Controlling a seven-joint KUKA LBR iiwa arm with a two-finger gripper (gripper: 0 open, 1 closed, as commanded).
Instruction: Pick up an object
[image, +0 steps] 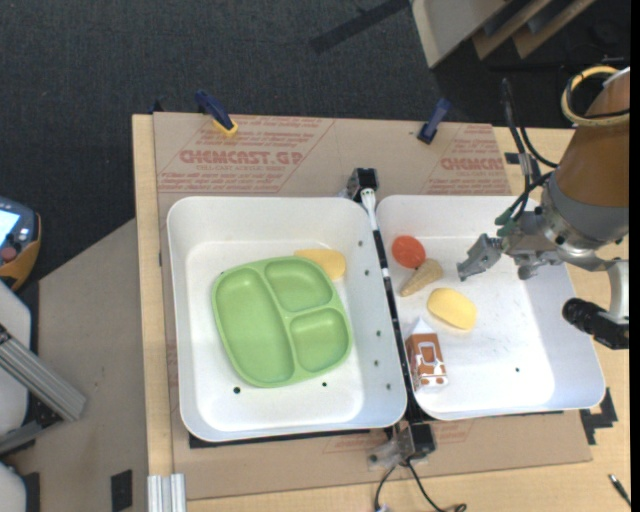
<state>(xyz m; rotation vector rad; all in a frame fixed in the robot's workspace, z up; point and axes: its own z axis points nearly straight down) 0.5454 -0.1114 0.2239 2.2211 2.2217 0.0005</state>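
Bench (300, 150) edge nearest the camera carries the front rims of the two white bins, which sit side by side with a black clamp at the seam. In the right bin (560, 380), closest to the front rim, lies a small orange-and-white toy car (427, 361). Just behind it is a yellow lemon-shaped piece (452, 308), then a tan cone (421, 278) lying on its side with a red-orange ball (407, 249) touching its upper end, near the bin's left wall.

In the left bin (190, 300) a green divided tray (281, 320) fills the middle, tilted a little, and a pale yellow piece (322, 262) sits at its far right edge.

The arm comes in from the right, its orange band above a grey wrist, bent low over the right bin's far right part. The claw (480, 257) points left toward the cone and ball, apart from both, with nothing between its fingers; how wide they stand I cannot tell.

Farther back, two blue clamps grip the bench's far edge.
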